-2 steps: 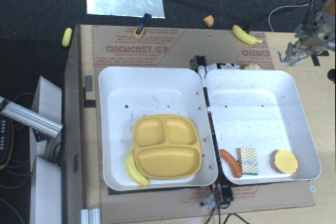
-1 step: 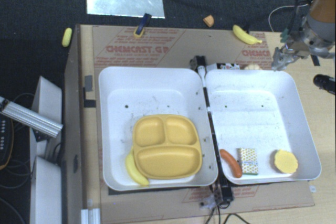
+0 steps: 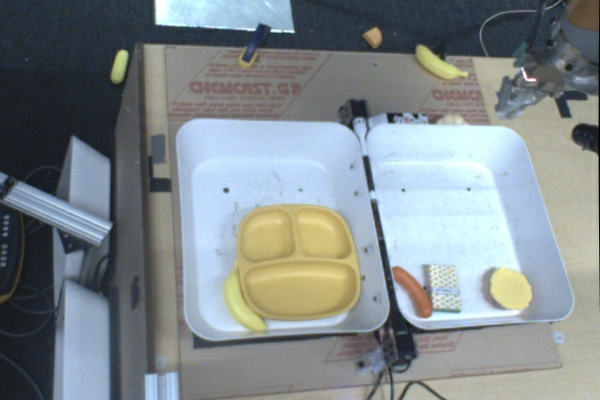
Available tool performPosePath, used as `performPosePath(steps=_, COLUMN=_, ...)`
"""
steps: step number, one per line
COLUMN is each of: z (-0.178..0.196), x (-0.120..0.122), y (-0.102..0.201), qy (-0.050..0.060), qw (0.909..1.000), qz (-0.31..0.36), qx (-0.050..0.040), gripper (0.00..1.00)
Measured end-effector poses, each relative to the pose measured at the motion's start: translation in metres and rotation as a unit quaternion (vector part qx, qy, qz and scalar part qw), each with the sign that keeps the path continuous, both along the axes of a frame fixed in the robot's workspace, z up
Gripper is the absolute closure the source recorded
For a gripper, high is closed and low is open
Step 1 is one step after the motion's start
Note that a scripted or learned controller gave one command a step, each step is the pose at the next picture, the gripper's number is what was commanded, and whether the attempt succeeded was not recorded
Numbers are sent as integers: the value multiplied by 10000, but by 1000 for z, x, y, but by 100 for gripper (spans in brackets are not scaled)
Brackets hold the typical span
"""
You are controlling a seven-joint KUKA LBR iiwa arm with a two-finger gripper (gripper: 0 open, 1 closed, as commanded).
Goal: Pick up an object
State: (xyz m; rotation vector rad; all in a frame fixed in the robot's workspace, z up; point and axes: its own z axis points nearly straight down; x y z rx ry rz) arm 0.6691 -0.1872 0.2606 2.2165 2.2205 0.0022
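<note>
Reaching down slowly over the hot dog (image 3: 412, 291) in the right bin (image 3: 469, 145) would help the gripper (image 3: 517, 94); how it's set, I can't tell.

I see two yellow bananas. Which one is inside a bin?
The yellow toy banana in the left white bin, tucked against the yellow divided plate. The other yellow banana lies outside on the cardboard behind the bins.
</note>
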Motion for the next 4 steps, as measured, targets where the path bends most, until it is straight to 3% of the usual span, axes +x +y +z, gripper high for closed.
performPosePath(steps=1, z=-14, x=0, y=61, qy=6, qw=10000, qz=19, qx=13, gripper=100)
performPosePath(steps=3, z=15, x=0, y=43, qy=0, qw=10000, qz=-2, qx=5, gripper=100)
performPosePath(steps=4, z=-44, x=0, y=61, qy=15, qw=10000, qz=12, qx=12, gripper=100)
